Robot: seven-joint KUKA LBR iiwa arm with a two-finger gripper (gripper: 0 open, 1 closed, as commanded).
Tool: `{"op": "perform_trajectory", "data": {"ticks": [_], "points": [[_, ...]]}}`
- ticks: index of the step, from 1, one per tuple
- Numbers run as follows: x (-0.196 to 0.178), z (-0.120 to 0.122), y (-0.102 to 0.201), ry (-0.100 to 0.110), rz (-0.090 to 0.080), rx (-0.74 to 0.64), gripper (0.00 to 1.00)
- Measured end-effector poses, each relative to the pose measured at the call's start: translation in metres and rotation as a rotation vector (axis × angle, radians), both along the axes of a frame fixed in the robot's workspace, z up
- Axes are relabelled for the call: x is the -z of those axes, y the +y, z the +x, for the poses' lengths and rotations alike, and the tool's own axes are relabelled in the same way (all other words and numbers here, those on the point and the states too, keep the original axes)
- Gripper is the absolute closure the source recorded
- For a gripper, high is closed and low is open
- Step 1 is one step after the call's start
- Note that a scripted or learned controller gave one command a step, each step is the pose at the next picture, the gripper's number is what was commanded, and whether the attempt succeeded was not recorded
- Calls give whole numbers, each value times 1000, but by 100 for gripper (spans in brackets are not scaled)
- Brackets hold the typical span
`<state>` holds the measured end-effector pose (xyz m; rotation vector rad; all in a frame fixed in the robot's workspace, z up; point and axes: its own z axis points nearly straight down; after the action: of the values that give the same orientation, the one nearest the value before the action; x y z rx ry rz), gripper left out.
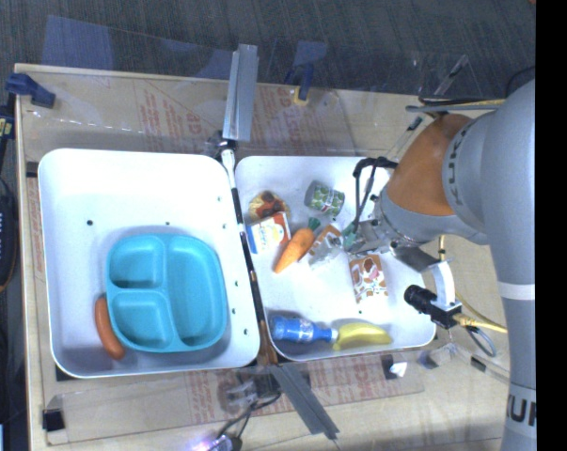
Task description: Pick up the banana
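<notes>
Yellow banana (362, 335) lies flat along front wall of right bin (407, 172), near its front right corner, tip touching blue bottle (299, 330) at its left. Grey arm (480, 172) reaches over right bin's right side; tool (355, 236) sits low near bin middle, among small packets, well apart from banana; its opening cannot be told. Orange carrot (293, 249) beside tool, snack packet (368, 278) just below it. Left bin (62, 181) carries blue divided tray (167, 292), sausage (107, 327) at tray's left edge.
</notes>
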<state>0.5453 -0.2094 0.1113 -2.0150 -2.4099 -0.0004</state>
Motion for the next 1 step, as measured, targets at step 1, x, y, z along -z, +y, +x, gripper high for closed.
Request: {"op": "perform_trajectory", "data": {"ticks": [1], "points": [[3, -69, 3, 3, 2, -125, 0]]}}
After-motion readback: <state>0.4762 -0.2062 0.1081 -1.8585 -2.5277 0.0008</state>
